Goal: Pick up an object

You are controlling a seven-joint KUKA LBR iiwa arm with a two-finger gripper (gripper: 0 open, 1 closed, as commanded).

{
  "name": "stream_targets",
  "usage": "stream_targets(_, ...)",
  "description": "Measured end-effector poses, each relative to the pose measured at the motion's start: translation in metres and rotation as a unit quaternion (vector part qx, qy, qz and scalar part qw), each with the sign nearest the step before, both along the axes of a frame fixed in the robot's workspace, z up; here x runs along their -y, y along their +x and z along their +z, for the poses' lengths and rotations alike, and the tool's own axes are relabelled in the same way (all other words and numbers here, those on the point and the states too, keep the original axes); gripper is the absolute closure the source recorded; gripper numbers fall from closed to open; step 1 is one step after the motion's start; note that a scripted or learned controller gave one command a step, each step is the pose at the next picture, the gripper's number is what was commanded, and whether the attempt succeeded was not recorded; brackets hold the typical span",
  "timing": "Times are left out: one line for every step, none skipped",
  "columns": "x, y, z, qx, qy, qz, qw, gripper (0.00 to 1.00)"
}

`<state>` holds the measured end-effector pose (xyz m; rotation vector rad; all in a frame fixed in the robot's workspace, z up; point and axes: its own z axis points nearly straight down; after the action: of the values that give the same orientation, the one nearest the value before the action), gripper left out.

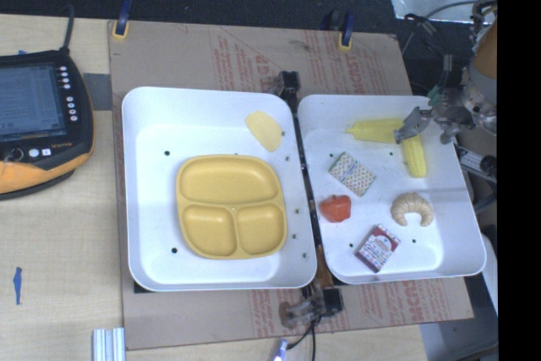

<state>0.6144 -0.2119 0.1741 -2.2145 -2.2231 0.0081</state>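
1. Gripper (420,124) at upper right of frame, over the right bin's (448,262) top edge; whether its jaws are open or closed cannot be told, and nothing is seen held.
2. Below it: yellow bottle (374,129) and corn (414,156), just beside the gripper.
3. Mid-bin: patterned packet (352,173), red piece (336,208), croissant (412,209).
4. Lower right bin: red packet (377,248).
5. Left bin (144,182): yellow tray (230,205) at centre; pale yellow chip (265,130) against the upper wall.
6. Tablet (38,118) at far left.
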Motion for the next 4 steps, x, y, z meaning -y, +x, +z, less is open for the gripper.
stream_targets(0.000,0.043,0.000,0.003,0.0005,0.000,1.0000,0.00)
stream_targets(0.001,0.013,0.042,0.003,0.0004,-0.002,1.0000,0.00)
stream_targets(0.000,0.042,0.014,0.002,0.0003,0.000,1.0000,0.00)
stream_targets(0.000,0.006,0.013,0.001,-0.0001,0.000,1.0000,0.00)
